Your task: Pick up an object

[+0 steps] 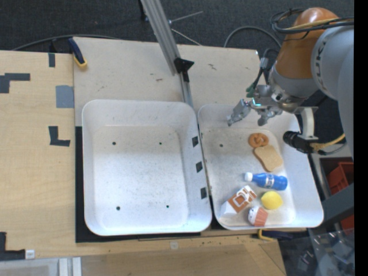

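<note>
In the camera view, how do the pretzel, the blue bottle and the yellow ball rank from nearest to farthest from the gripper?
Measured from the gripper, above the right bin's far end:
1. Pretzel, just below the gripper, at the top of the cluster.
2. Blue bottle, lying across the middle of the cluster.
3. Yellow ball, toward the bin's near edge, just beyond the bottle.

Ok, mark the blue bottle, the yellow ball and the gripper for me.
blue bottle [269, 181], camera view, middle of its blue body.
yellow ball [272, 200], camera view, centre of its top.
gripper [248, 116], camera view, midway between its fingertips.
</note>
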You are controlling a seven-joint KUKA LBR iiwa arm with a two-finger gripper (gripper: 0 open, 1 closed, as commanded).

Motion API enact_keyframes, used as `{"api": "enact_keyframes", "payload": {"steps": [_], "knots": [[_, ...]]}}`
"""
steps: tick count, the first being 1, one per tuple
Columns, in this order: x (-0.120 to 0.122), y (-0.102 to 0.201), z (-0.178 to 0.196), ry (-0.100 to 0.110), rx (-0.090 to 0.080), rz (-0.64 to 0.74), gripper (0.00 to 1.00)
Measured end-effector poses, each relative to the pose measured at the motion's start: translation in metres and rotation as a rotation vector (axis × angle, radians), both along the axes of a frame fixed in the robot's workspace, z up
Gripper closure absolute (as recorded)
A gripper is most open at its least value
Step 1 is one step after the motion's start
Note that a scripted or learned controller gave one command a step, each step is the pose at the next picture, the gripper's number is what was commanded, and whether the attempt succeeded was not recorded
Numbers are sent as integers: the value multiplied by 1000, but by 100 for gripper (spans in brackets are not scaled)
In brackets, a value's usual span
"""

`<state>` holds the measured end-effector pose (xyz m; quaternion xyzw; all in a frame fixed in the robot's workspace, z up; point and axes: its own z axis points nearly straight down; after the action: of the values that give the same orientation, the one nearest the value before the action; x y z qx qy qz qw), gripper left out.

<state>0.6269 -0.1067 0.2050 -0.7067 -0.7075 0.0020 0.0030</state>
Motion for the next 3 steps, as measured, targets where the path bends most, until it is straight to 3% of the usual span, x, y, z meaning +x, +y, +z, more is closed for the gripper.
{"api": "enact_keyframes", "payload": {"steps": [1,3], "knots": [[1,0,3,-5,-1,1,0],[3,8,-106,1,-2,0,0]]}}
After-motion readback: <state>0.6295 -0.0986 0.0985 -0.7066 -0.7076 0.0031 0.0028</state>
